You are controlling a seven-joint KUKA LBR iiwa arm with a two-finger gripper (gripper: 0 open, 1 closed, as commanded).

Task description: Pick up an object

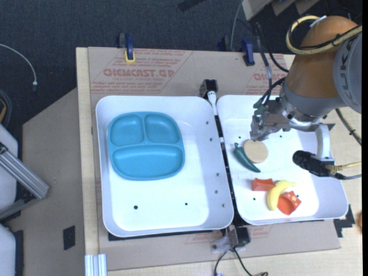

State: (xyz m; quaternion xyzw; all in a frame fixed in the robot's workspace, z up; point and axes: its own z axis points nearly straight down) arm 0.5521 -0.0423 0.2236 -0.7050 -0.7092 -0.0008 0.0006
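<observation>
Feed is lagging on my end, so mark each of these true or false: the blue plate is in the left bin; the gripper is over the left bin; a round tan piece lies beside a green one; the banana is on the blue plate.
1. The blue plate lies in the left bin. True.
2. The gripper is over the left bin. False: it is over the right bin, just above the round tan piece.
3. The round tan piece lies beside the green piece. True.
4. The banana is on the blue plate. False: it lies in the right bin among red pieces.
</observation>
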